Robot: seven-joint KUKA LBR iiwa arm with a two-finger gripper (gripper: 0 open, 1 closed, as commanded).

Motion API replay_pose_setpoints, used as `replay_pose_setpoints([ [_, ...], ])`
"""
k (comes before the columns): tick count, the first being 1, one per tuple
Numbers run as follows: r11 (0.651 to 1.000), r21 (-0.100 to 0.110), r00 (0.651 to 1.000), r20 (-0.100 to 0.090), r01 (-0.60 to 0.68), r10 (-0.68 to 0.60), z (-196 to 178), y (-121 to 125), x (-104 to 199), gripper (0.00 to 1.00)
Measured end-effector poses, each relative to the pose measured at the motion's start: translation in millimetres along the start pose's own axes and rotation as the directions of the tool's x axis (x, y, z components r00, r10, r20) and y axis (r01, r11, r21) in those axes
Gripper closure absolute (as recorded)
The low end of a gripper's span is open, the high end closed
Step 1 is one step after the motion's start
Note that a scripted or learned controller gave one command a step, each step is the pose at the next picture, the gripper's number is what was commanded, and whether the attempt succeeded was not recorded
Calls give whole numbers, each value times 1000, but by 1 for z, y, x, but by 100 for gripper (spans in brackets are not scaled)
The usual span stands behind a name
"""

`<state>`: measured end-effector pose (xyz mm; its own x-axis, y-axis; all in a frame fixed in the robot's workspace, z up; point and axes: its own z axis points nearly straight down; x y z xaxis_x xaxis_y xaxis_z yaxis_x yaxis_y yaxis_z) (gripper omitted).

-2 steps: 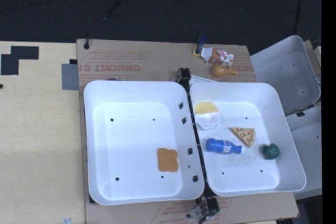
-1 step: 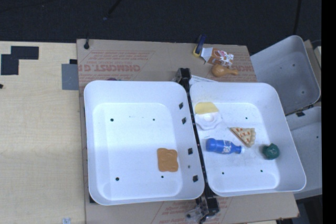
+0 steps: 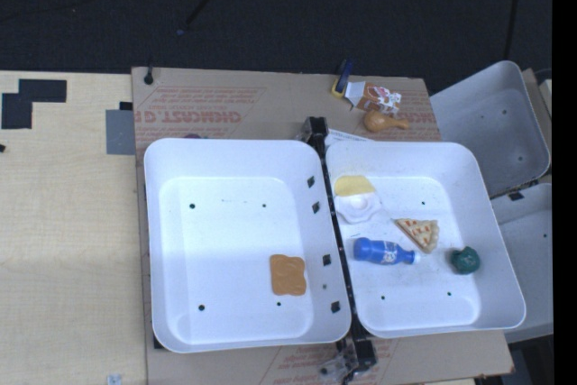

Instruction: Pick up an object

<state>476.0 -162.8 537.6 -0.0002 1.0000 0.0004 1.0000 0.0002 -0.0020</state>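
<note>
The left bin point(image 3: 171, 194) holds a brown toast-like slab point(image 3: 288, 275) near its lower right corner. In the right bin point(image 3: 487, 230) lie a yellow and white piece point(image 3: 354, 196), a pizza slice point(image 3: 418, 233), a blue bottle point(image 3: 383, 252) on its side, and a dark green lump point(image 3: 465, 261) near the right wall.
Behind the right bin on the cardboard sheet point(image 3: 207, 108) lie a small orange toy point(image 3: 383, 122) and a red-and-white packet point(image 3: 379, 96) with a blue and yellow item point(image 3: 342, 81). A grey metal plate point(image 3: 496, 131) stands at the right.
</note>
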Motion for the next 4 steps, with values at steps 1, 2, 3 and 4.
replay_pose_setpoints([
  [1,1000,-1,1000,1,-1,1,0,0,-13,100],
  [2,1000,-1,1000,1,0,0,0,0,-12,0],
  [3,1000,0,1000,1,2,-2,-10,1,-12,100],
  [4,1000,1,1000,0,3,-3,-9,1,-12,0],
])
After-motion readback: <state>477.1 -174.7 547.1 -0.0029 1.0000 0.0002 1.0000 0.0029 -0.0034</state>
